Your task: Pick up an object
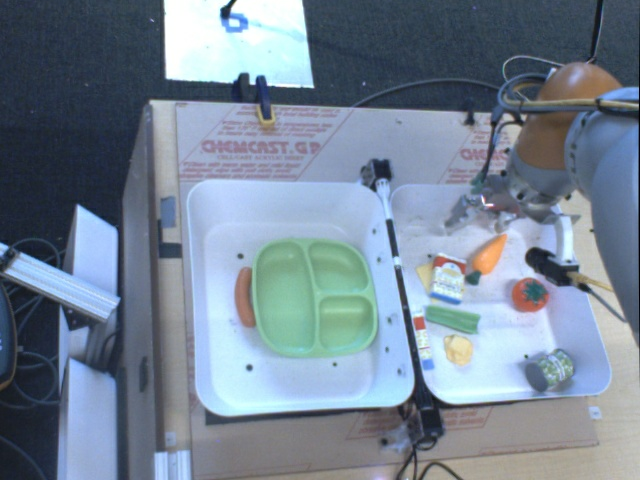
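Gripper (487, 205) hangs spread and holding nothing just above my orange plastic toy carrot (489, 254), so the pick remains undone.

Red print on the protective sheet under the bins
The bench sheet (300, 133) reads "CHEMCAST GP" in red at upper left; the repeat at upper right is partly hidden; smaller lines are illegible.

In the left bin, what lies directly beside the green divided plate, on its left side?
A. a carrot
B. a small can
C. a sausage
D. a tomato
C: the sausage lies against the left edge of the green divided plate in the left bin; the tomato, the carrot and the small can are all in the right bin.
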